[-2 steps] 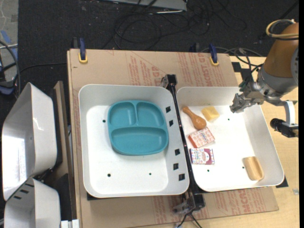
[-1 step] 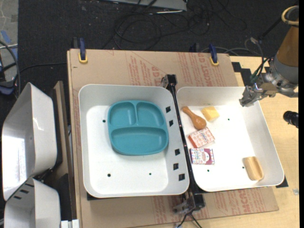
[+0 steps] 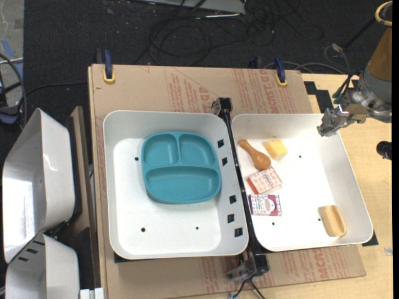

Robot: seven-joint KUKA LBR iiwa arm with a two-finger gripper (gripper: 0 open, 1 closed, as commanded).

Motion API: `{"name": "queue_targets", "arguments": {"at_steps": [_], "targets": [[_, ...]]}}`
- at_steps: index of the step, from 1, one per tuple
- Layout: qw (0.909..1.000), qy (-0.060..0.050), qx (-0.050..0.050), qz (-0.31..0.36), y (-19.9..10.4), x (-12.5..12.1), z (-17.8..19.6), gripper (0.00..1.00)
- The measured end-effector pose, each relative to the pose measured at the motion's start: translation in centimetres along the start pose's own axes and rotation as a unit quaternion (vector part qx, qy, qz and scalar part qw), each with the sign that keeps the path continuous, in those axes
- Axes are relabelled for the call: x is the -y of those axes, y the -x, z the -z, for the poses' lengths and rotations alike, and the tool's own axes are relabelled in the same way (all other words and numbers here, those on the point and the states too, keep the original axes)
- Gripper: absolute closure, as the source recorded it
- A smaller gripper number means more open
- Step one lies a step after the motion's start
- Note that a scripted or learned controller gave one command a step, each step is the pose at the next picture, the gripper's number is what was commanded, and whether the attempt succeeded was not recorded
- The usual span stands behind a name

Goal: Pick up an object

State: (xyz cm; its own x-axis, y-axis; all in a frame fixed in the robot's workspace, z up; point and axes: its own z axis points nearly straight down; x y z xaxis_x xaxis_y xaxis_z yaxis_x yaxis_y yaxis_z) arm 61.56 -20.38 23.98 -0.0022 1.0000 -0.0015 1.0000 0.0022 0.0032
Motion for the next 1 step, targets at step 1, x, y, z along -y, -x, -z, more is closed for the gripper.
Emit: {"name": "queue_targets", "arguments": {"at_steps": [1], "targets": [[1.0000, -0.002, -0.001, 0.002, -4.76, 0.43, 0.79, 1.00]]}}
